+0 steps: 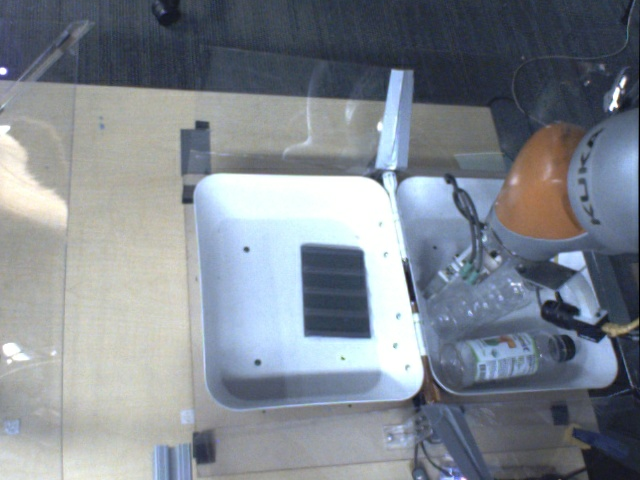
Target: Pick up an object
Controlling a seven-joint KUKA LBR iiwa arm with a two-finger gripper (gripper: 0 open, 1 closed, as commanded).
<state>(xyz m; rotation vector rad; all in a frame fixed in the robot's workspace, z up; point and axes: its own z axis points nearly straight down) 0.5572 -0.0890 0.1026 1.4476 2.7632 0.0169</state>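
A dark ribbed rectangular pad (335, 290) lies flat in the middle of the left bin (230, 268). In the right bin (420, 218) a clear crinkled plastic item (485, 300) lies near the centre. A clear bottle with a green and white label and a dark cap (505, 356) lies on its side along the front wall. My gripper (468, 266) hangs low over the right bin at the upper left edge of the clear plastic item, below the orange band (538, 193) of the arm. No object is visibly held.
A black cable runs down from the arm toward the gripper. A metal divider post (395, 128) stands behind the gap between the bins. The wooden bench (110, 298) stretches to the left, under a clear panel with reflections.
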